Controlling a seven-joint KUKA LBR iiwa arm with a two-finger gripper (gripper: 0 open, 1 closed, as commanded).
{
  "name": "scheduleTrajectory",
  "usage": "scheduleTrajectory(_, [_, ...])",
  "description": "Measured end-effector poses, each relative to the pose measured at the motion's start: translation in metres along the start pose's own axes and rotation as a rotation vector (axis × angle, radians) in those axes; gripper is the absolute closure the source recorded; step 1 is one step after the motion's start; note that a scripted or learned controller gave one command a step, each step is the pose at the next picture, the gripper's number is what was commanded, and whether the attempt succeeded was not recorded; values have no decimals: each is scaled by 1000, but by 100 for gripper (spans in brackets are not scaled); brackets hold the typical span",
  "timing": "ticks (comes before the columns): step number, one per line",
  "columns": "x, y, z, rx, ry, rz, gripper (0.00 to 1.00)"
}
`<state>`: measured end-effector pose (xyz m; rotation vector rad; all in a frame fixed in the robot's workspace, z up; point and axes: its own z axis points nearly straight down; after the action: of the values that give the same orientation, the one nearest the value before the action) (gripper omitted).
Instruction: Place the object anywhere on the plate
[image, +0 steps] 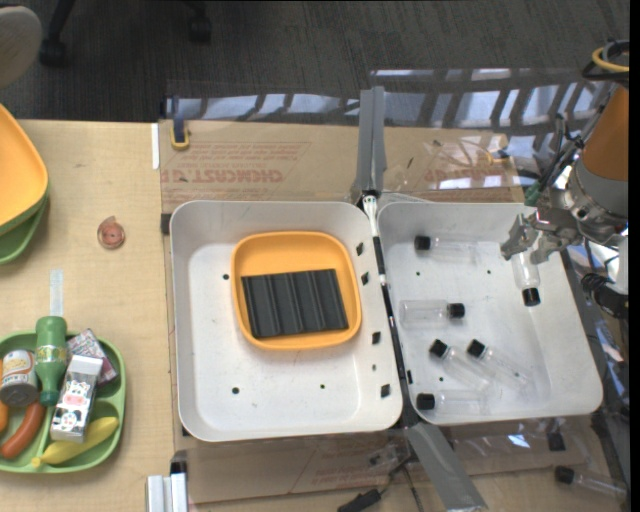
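Object: a clear vial with a black cap (527, 280), hanging upright under the gripper, cap end down, above the right part of the right bin.
Gripper (527, 243): closed on the upper end of that vial, as far as the slanted view shows; it is over the right bin's far right side.
Arm (606, 160): grey with an orange band, coming in from the right edge.
Plate (296, 250): orange, rounded square, in the left bin, with a dark ribbed mat (296, 303) lying on it.
Left bin (200, 380): white, holds the plate.
Right bin (560, 385): white, holds several other clear vials with black caps (454, 311) lying scattered on its floor.
Vial to plate: well apart, in different bins.
Bench left side: a green tray of toy food (110, 425), an orange bowl (20, 185).
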<state>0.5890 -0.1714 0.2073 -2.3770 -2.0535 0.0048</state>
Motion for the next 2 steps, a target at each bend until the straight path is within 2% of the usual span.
scheduleTrajectory(1, [-13,50,32,-2,0,-297,100])
scheduleTrajectory(2, [-41,77,-10,-6,-2,-605,100])
